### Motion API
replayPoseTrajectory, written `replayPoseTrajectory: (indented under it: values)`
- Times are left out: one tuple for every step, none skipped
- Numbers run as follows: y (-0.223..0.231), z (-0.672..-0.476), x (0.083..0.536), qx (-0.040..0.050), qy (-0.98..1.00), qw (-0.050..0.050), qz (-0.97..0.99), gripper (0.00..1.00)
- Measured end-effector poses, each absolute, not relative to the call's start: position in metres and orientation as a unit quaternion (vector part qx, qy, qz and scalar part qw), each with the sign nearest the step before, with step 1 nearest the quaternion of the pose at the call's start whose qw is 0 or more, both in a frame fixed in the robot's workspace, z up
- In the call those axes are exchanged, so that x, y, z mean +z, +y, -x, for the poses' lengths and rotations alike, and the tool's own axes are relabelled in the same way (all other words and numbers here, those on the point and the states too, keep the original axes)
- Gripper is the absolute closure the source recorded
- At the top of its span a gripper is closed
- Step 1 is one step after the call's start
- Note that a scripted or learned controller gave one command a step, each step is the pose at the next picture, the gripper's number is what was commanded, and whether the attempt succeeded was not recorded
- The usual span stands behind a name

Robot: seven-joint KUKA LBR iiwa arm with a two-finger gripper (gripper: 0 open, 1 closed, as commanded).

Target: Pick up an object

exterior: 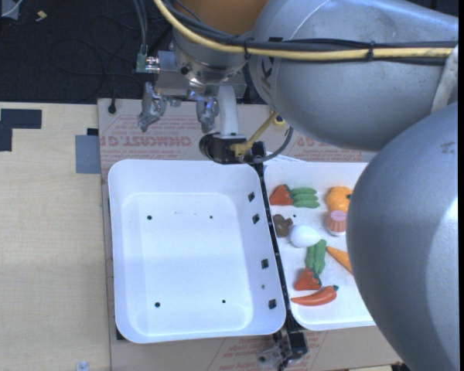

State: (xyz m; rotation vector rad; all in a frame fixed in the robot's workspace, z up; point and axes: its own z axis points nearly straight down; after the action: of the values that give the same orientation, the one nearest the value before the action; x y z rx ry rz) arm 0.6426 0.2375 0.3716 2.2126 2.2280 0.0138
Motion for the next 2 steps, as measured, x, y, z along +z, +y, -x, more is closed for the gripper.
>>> replayPoseTrajectory:
  values:
    - [0.235, -0.641, 0.375, -0.0034, 0.711, -0.001, -0.704, 1.00]
    - [0.240, -0.643, 0.417, 0.0002, 0.708, 0.000, -0.706, 1.00]
